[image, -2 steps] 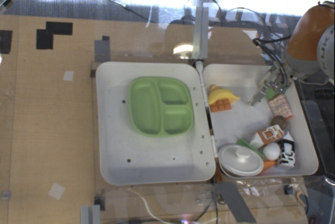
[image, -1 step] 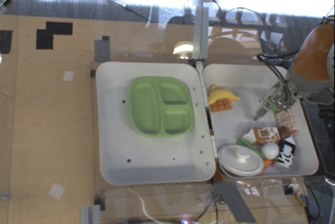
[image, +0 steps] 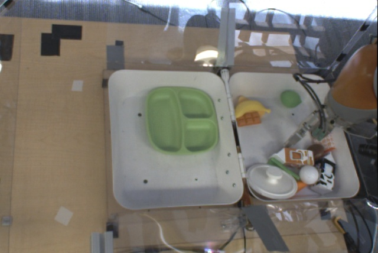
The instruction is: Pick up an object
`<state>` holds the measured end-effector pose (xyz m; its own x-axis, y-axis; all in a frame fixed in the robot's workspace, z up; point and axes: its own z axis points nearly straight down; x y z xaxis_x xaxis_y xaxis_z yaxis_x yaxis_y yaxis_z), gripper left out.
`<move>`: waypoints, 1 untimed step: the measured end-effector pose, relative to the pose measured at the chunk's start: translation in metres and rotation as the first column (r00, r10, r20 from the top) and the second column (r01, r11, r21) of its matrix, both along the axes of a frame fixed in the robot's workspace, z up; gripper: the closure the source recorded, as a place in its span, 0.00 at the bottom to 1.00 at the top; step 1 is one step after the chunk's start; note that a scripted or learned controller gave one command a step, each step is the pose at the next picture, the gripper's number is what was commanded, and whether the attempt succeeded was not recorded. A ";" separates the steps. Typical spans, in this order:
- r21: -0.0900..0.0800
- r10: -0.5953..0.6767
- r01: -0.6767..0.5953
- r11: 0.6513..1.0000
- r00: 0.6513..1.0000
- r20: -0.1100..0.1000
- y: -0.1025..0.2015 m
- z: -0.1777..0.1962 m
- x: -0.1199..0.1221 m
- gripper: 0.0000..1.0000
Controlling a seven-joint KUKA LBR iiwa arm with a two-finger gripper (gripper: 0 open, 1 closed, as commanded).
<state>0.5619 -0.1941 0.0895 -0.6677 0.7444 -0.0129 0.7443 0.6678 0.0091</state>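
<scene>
Counting bins: two shallow white bins side by side on the counter (image: pixel 53 145), the left bin (image: pixel 127 127) and the right bin (image: pixel 269 127)
Left bin holds: one green divided plate (image: pixel 180 119), three compartments, lying flat near the middle
Right bin holds: one yellow banana toy (image: pixel 251 108) with one brown waffle-like block (image: pixel 248 120) touching it, one green ball (image: pixel 290 98), one white lidded pot (image: pixel 271 181), one white ball (image: pixel 308 174), one orange-and-white carton (image: pixel 299 156), one black-and-white packet (image: pixel 326 173)
Arm: one, grey with an orange band (image: pixel 357 77), entering from the right
Gripper: gripper (image: pixel 310 126) low over the right bin's right half; whether its fingers are apart or together cannot be told
Nearest objects: carton and white ball lie just below the gripper toward the near edge; green ball sits beyond it toward the far wall; banana toy well apart, by the dividing wall
Hard to make out: a dark brownish item (image: pixel 319 148) beside the carton, unidentifiable; green and orange strips partly hidden by the pot; nothing visibly between the fingers
</scene>
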 end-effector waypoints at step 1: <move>0.002 0.021 -0.021 1.000 1.000 -0.006 0.024 -0.002 0.092 0.00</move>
<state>0.6538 -0.1702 0.0875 -0.6835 0.7299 -0.0073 0.7299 0.6836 0.0064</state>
